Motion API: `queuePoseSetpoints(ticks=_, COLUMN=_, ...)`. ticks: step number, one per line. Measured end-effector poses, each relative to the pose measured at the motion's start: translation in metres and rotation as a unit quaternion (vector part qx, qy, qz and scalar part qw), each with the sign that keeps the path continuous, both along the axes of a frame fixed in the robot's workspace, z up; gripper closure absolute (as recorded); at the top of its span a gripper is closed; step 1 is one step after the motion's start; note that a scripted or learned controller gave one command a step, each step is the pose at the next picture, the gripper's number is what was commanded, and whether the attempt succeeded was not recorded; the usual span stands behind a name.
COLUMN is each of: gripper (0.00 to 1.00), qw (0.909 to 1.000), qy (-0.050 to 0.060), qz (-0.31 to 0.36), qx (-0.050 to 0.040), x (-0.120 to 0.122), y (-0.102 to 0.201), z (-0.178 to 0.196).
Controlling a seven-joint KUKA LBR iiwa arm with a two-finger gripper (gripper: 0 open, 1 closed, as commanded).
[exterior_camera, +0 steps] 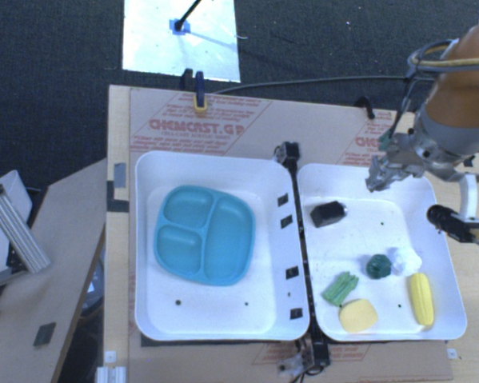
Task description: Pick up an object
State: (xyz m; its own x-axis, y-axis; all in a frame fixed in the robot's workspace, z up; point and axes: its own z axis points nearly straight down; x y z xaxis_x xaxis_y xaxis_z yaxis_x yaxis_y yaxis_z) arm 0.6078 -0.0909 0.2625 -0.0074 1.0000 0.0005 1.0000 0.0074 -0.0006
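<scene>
Gripper (382, 180) was hanging over the far edge of your right bin (452, 262), nothing between the fingers that I could see, and honestly you couldn't tell if the jaws were spread or clenched. Your pickable stuff all sat in that bin: black block (328, 213) toward the far left, green ball (379, 267) touching a white lump (404, 258), corn (421, 299) near right, yellow piece (358, 315) and green piece (340, 287) near. Left bin (154, 222) had a blue plate (204, 234).
</scene>
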Motion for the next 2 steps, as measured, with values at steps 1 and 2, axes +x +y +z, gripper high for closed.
queuePoseSetpoints(ticks=1, gripper=1.0, qw=1.0, qy=0.0, qz=0.001, qx=0.0008, x=-0.013, y=0.06, z=-0.009)
queuePoseSetpoints(ticks=2, gripper=1.0, qw=1.0, qy=0.0, qz=0.001, qx=0.0006, x=-0.029, y=0.102, z=-0.022)
